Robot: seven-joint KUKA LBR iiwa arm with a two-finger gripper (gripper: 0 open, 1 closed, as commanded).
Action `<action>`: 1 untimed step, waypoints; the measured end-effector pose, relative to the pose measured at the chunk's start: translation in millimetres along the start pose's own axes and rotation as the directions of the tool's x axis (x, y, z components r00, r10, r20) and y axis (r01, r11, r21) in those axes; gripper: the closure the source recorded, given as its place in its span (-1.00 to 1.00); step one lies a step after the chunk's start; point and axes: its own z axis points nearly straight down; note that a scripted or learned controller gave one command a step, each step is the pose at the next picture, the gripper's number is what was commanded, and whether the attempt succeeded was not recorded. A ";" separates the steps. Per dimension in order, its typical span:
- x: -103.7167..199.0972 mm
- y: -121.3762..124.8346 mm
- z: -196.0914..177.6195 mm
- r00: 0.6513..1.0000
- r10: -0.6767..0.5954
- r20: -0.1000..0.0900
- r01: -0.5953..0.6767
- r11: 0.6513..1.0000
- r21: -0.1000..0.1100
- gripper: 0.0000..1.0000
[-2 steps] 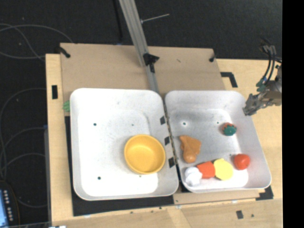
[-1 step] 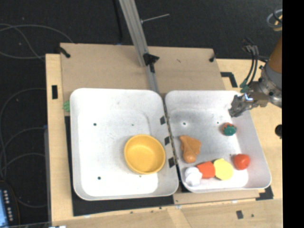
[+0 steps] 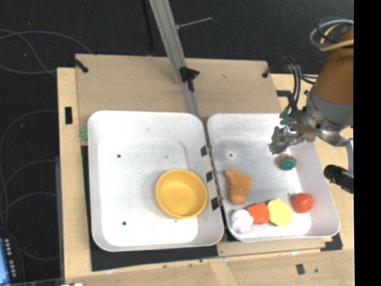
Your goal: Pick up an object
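The tool (image 3: 281,140) hangs just above the small green-and-red toy (image 3: 287,163) in the right bin (image 3: 250,127) — whether its tips stand apart I cannot tell — so descend straight and centred over that toy.

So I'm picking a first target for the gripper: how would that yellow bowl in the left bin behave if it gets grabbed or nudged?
The yellow bowl looks rigid and thin-walled, probably light plastic. Sitting upright on a flat base, it would more likely slide than roll across the left bin. Its smooth, curved rim may slip, so pinching one wall seems safest.
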 end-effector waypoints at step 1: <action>44.9 -8.9 16.7 1.000 0.003 0.000 -0.003 1.000 0.000 1.00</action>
